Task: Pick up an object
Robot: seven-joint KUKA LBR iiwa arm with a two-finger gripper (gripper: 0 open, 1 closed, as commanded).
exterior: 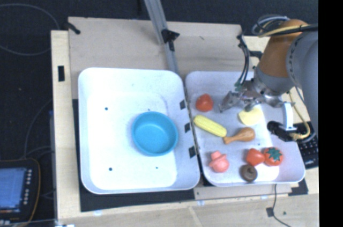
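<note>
Arm (278, 62): seen reaching in from the right, its orange band above the right bin's far right part.
Gripper (231, 102): held low over the right bin, pointed left; its dark fingers look spread with nothing seen between them.
Right bin (214, 81): white and shallow; all the small items are held in it.
Red ball (203, 103): found just left of the gripper, apart from the fingertips.
Corn (209, 125): laid at a slant below the red ball, near the bin's left wall.
Yellow piece (251, 116): placed just below the gripper, right of the corn.
Drumstick (240, 136): laid under the yellow piece, its thin end pointed toward the corn.
Pink toy (218, 162): set near the front edge.
Brown disc (248, 172): set at the front edge, right of the pink toy.
Red pieces (263, 156): two kept side by side, just above the brown disc; the right one carries a green top.
Left bin (107, 86): white.
Blue bowl (154, 132): placed upright in the left bin, right of its middle.
</note>
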